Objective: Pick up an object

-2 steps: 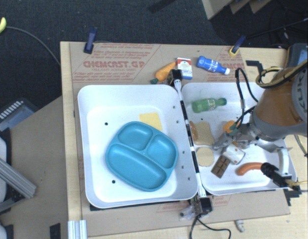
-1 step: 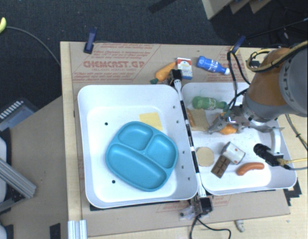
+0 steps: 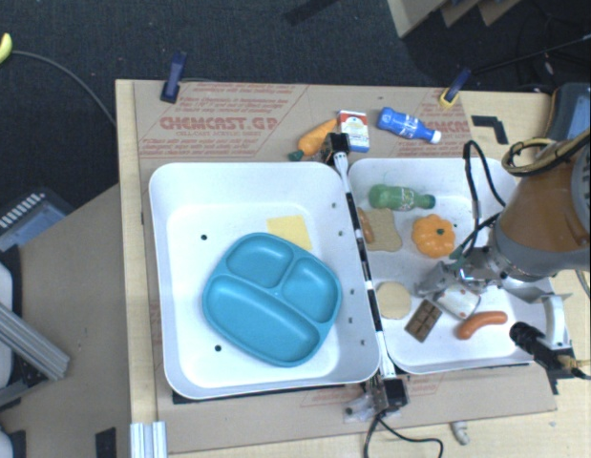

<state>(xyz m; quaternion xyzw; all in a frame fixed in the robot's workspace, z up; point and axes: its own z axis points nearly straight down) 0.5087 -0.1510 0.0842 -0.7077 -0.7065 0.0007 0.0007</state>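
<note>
white bins, two, side by side on a tan surface (image 3: 228,113) printed with red lettering. left bin (image 3: 171,208): one blue divided plate (image 3: 271,297), one yellow slice (image 3: 291,228) just behind it, partly under its rim. right bin (image 3: 486,359): one green bottle (image 3: 401,197) lying flat, one orange pumpkin (image 3: 433,237), one tan slab (image 3: 380,229) near the divider, one pale round cookie (image 3: 394,300), one brown bar (image 3: 423,321), one red sausage (image 3: 481,324). six things there, well spread, sausage and bar near the front wall.

grey arm with orange band reaching in from the right, end effector (image 3: 454,284) low over the right bin, between pumpkin and sausage, just beside the bar. something pale below it; cannot tell what it is, nor whether fingers are spread or pressed together, nor whether anything sits between them.

beyond the bins, on the surface: one blue bottle (image 3: 408,125), one small carton (image 3: 353,130), one carrot (image 3: 317,138). two blue clamps (image 3: 173,77) at the far edge. dark floor around, a yellow-tipped cable at upper left, black cables looping by the arm.
</note>
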